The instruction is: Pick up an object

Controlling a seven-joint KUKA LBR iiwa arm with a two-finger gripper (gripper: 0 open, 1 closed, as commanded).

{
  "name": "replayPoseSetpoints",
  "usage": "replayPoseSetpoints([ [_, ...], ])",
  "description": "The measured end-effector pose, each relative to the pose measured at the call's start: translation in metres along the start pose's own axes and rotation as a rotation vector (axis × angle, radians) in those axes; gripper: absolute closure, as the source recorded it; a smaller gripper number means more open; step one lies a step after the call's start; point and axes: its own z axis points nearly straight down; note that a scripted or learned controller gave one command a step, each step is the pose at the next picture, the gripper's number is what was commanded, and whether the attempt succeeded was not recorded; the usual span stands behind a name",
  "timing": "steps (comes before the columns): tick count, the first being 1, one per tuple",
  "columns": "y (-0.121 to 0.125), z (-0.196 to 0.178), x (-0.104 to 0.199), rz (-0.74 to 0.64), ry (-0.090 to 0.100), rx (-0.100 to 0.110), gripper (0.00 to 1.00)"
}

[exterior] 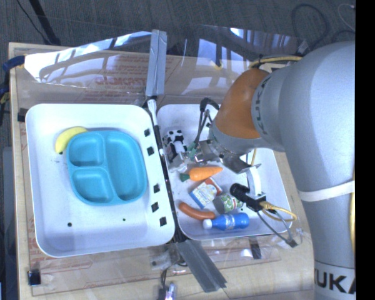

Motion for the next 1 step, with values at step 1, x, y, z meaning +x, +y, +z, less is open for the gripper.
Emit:
replayPoseSetpoints([
  [1,0.0013,-0.0098,0.0013,-0.005,0.002,0.0,1.0],
])
